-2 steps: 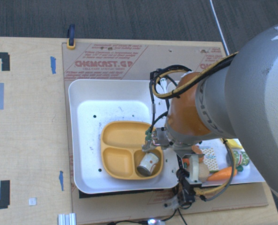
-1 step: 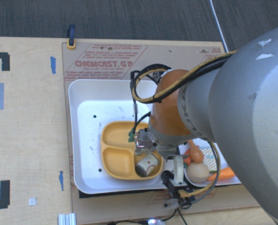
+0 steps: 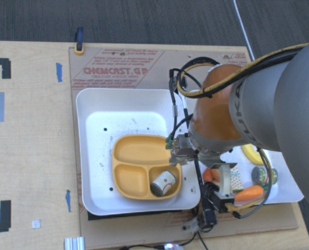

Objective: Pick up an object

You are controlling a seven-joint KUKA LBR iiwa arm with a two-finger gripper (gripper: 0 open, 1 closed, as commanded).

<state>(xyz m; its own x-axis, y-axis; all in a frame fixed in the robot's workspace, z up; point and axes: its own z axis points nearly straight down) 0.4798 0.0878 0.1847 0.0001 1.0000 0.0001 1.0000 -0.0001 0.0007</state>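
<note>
A yellow divided plate lies in the left white bin. A small white cup with orange marks lies on its side in the plate's lower right compartment. My gripper hangs under the orange wrist band, at the wall between the two bins. It is over the plate's right rim and just above the cup. Nothing shows in its hold. The arm's bulk hides most of the right bin.
In the right bin, a banana, a carrot, a green round thing, a small orange piece and a white packet peek out around the arm. Cables hang near the bench's front edge.
</note>
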